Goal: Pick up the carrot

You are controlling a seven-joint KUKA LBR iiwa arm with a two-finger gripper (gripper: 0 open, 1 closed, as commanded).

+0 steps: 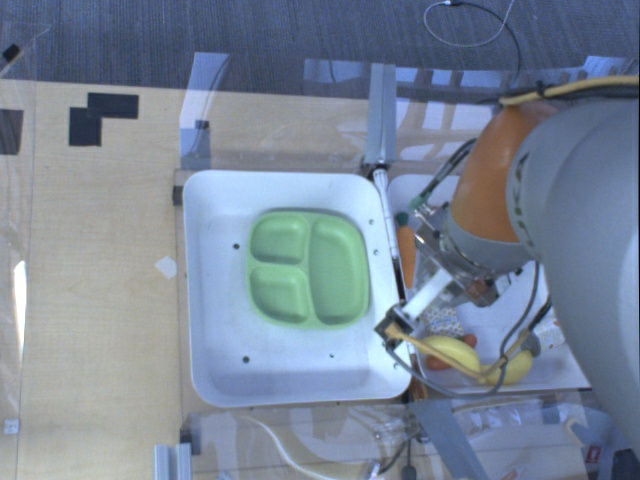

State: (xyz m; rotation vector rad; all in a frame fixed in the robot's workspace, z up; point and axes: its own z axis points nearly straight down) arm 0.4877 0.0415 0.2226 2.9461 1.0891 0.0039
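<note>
Pale wood-grain covers the bench (pixel 90 298), marked with black blocky shapes near its far left, and beyond it runs dark blue-grey carpet with a thin cable (pixel 480 18) looped across it. Two shallow white bins sit side by side. The left bin (pixel 215 368) holds a light green divided plate (pixel 306 268) with three compartments. My grey arm with its orange band (pixel 490 188) reaches in from the right and covers much of the right bin (pixel 565 373). My gripper (pixel 397 328) hangs low over the near left part of that bin, just above a yellow banana (pixel 450 353); I cannot tell how it is set. The carrot (pixel 406 253) lies in the right bin along its left wall, a slim orange stick running lengthwise, partly hidden by my wrist.
</note>
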